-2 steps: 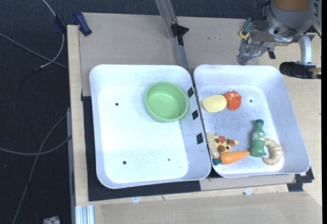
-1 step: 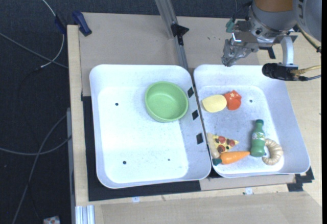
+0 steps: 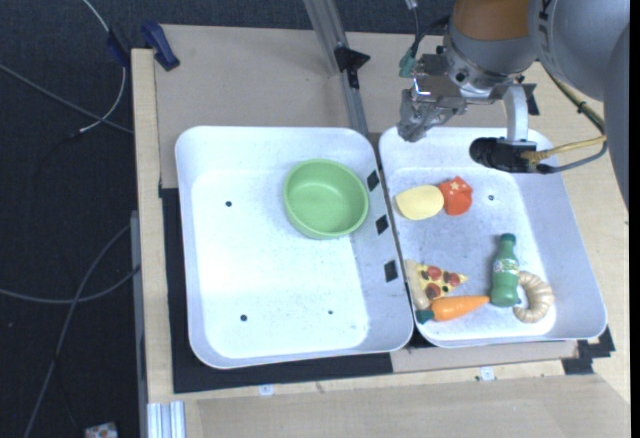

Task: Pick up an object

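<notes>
Smooth yellow potato (image 3: 419, 202) lies in the right bin (image 3: 560, 246); jaws' state unclear.

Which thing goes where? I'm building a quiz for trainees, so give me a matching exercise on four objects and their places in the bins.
Things:
1. green bowl
2. green bottle
3. carrot
4. yellow lemon

Places:
A. beside the red pepper
B. near the front edge of the right bin, below the pizza slice
C. in the left bin
D. against the pretzel

Pairs: 1-C, 2-D, 3-B, 4-A
</notes>
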Motion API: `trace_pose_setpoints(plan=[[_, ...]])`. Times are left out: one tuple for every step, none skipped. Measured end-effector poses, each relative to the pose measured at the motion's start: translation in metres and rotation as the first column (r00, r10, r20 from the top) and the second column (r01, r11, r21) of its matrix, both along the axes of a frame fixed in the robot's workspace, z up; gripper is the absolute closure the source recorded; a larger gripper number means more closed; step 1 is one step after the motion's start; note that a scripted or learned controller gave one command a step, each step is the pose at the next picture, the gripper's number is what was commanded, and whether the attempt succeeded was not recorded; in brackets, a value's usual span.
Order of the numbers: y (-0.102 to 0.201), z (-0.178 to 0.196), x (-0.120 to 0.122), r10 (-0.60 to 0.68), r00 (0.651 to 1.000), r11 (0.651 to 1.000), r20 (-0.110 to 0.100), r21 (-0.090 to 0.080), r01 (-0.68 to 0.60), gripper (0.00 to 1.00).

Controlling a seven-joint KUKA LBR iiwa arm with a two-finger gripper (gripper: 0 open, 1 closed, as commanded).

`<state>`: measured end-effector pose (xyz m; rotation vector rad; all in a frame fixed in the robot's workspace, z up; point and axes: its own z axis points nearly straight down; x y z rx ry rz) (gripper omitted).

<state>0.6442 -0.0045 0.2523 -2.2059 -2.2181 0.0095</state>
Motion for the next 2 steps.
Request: trace_pose_setpoints(plan=[[0.049, -0.014, -0.009, 0.0, 1.0, 1.0, -0.002, -0.001, 0.0, 1.0], [0.098, -0.023, -0.025, 0.0, 1.0, 1.0, -0.003, -0.001, 0.0, 1.0]])
